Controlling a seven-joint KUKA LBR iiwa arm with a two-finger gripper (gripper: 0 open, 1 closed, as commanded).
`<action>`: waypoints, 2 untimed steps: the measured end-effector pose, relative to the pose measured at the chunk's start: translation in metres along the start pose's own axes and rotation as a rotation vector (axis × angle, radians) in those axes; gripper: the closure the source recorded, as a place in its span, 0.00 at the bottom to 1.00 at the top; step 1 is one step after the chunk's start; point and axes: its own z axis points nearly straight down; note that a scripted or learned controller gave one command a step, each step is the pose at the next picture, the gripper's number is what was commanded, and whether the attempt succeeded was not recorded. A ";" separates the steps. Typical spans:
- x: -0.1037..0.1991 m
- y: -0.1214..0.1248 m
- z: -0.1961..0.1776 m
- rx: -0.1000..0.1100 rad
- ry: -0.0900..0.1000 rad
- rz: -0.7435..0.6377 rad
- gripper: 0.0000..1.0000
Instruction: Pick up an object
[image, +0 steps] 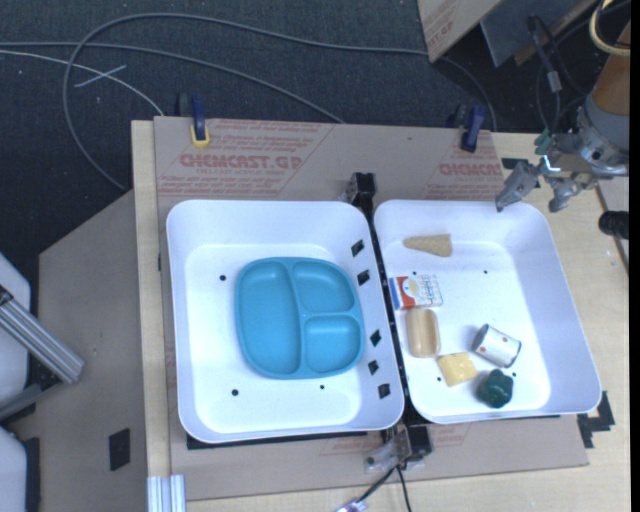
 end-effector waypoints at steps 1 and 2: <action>0.006 0.002 0.060 -0.001 0.000 0.000 0.00; 0.009 -0.001 0.103 0.000 0.000 0.000 0.00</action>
